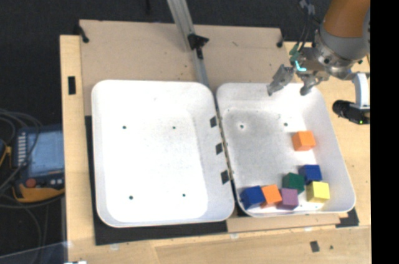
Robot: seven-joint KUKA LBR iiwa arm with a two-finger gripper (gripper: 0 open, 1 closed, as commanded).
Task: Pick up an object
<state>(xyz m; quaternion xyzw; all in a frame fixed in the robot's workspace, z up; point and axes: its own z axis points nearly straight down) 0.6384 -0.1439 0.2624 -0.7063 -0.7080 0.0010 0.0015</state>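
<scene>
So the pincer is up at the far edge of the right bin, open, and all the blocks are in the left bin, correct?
Not quite. The camera view shows the blocks, such as the lone orange block, in the right bin, not the left bin. The rest holds: the pincer is open at the right bin's far edge.

Orange block (303,140) alone mid-bin, six coloured blocks (286,192) clustered at near edge (right bin (249,132))

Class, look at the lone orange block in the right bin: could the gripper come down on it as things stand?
Probably yes. The orange block sits apart from the other blocks, with bare bin floor all round it, and the gripper hangs open above the right bin, nothing between them.
</scene>
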